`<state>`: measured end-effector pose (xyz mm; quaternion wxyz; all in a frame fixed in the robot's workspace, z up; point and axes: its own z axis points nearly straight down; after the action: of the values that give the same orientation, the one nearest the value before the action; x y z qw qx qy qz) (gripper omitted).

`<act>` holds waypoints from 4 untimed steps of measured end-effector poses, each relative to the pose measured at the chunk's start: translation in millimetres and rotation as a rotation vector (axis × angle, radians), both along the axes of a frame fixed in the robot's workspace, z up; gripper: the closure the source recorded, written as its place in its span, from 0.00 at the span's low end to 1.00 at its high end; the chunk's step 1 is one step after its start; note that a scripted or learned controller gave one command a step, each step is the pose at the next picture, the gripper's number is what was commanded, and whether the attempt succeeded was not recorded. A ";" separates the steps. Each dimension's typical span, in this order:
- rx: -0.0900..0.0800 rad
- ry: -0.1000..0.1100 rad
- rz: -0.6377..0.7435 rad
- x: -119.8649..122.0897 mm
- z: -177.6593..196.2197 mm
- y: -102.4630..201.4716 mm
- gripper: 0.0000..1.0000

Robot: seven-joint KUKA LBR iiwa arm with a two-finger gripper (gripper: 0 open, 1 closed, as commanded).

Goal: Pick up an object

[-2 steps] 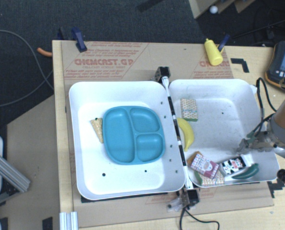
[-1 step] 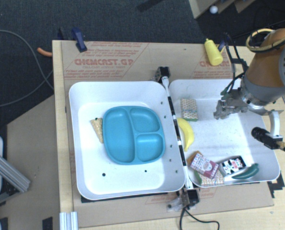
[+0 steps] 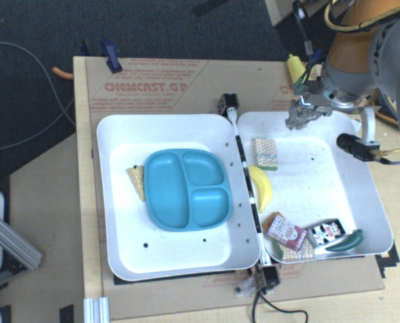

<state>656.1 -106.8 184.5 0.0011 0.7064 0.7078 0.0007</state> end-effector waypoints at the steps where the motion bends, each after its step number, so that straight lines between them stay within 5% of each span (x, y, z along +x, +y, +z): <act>1: 0.002 0.004 0.000 -33.2 0.1 60.1 1.00; 2: 0.001 0.004 0.000 -33.3 0.2 59.6 0.00; 3: -0.001 0.002 -0.003 9.9 -67.6 6.5 0.00; 4: 0.001 0.004 -0.002 -69.6 -90.2 11.7 0.00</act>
<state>586.4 -95.1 94.3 -0.0007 0.7073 0.7069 -0.0005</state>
